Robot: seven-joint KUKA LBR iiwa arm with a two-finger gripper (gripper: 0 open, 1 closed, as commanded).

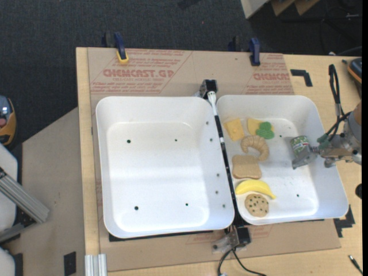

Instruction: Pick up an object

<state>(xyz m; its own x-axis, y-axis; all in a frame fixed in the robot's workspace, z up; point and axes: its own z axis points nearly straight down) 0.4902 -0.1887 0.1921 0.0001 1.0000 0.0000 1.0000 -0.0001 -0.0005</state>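
the gripper [305, 153] is reaching in over the right bin [330, 180], and a green can [299, 145] is sitting between its fingers, so it is clenching on the can. beyond the gripper, the croissant [256, 145], bread slice [246, 167], banana [255, 187] and cookie [256, 204] are lying clustered, likely leaving the can the easiest pick.

Small green can [299, 145], tilted, right bin's right side, touching the hand [303, 157]
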